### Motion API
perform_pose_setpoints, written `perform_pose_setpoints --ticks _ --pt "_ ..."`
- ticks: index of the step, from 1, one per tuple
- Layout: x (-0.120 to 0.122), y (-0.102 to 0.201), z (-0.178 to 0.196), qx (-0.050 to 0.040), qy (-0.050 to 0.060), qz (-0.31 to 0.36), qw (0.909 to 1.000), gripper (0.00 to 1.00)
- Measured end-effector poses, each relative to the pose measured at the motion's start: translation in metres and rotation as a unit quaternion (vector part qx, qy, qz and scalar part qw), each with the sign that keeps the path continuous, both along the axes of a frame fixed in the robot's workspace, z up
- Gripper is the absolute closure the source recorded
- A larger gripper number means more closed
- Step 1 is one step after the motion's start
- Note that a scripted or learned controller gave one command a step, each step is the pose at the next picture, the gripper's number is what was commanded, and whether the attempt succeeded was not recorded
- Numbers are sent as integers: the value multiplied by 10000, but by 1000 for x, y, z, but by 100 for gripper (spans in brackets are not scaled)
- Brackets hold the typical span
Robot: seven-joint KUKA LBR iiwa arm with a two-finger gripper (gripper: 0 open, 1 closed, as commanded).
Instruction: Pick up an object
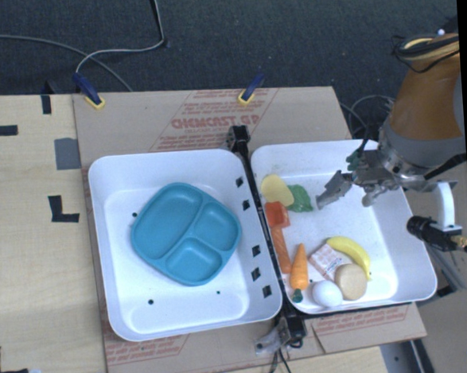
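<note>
The right bin (388, 235) holds several toy foods. A yellow piece (275, 188), a green piece (300, 198) and a red-orange block (276, 215) lie along its left wall. A carrot (299, 266), a white egg (327, 293), a tan round piece (352, 282), a small packet (327, 258) and a banana (352, 252) sit near its front. My gripper (350, 195) hovers over the bin's back middle, just right of the green piece. It is open, its fingers spread, and nothing is between them.
The left bin (113, 230) holds a blue divided plate (186, 233). Black clips run along the wall shared by both bins (256, 220). A black fixture (428, 232) sticks out at the right bin's right edge. Cardboard lies under the bins.
</note>
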State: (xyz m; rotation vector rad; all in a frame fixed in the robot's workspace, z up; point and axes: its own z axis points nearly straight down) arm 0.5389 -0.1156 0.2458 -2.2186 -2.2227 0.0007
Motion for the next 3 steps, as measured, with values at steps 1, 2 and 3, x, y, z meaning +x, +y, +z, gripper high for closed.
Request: perform_pose_setpoints --ticks 1,2,3 --pt "-32 -51 -95 -1 12 -11 10000 0" --pt "5 -42 -159 -6 -16 -8 10000 0" --pt "-31 -24 -159 -17 -37 -12 10000 0"
